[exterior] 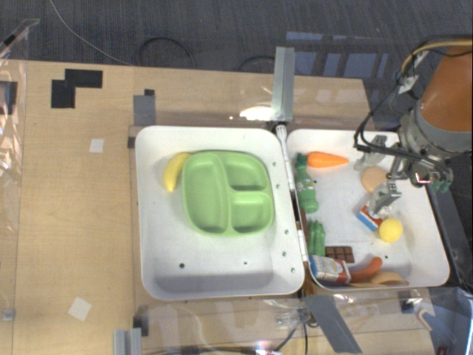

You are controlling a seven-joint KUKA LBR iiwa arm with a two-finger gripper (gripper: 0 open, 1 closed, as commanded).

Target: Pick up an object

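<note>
Gripper (386, 196), jaw state unclear, hangs just above the blue-and-white packet (367, 219).

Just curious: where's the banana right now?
The banana lies in the left bin, tucked against the green divided plate's upper-left edge.

Two white bins sit side by side. The left bin (159, 272) holds a green divided plate (225, 193) touching a banana (174, 171). In the right bin (436, 261), the gripper (386, 195) hangs above a carrot (326, 160), lemon (390, 230) and other small items.
</note>
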